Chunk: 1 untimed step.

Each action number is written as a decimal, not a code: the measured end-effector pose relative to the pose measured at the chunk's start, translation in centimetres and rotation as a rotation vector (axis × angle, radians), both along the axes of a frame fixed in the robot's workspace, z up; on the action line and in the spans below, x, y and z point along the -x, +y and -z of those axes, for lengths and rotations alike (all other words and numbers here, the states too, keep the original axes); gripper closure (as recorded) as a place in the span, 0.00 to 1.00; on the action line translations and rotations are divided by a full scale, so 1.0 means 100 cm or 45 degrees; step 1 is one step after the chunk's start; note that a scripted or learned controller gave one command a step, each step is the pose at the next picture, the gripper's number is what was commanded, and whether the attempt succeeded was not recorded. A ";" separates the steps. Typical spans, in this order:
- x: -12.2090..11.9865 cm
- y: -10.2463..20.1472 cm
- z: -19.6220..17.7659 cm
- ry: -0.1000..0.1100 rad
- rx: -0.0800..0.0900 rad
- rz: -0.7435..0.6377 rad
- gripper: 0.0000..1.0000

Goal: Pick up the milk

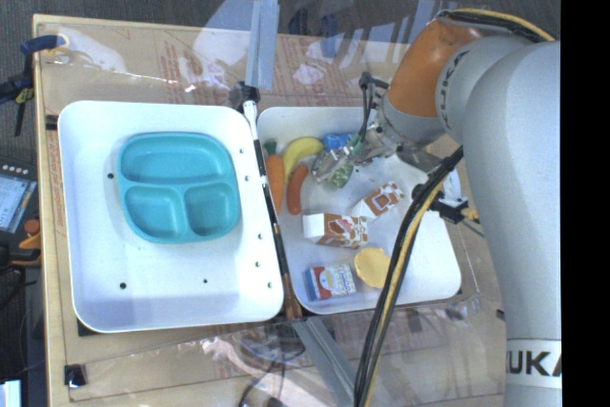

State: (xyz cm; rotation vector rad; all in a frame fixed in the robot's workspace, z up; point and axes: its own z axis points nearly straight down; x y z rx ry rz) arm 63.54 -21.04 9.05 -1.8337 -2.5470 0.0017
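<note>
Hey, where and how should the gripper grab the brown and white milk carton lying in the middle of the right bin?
Grip the milk carton across its narrow width at mid-body, descending from above. It lies flat on its side, long axis left-right, with free space on both long sides.

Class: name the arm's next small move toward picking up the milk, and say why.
Probably shift the gripper down the view, over the brown-and-white carton, likely the milk. The gripper now hangs near the banana, apart from that carton.
</note>
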 end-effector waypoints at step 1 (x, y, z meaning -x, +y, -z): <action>0.000 0.001 -0.009 0.002 -0.001 -0.008 1.00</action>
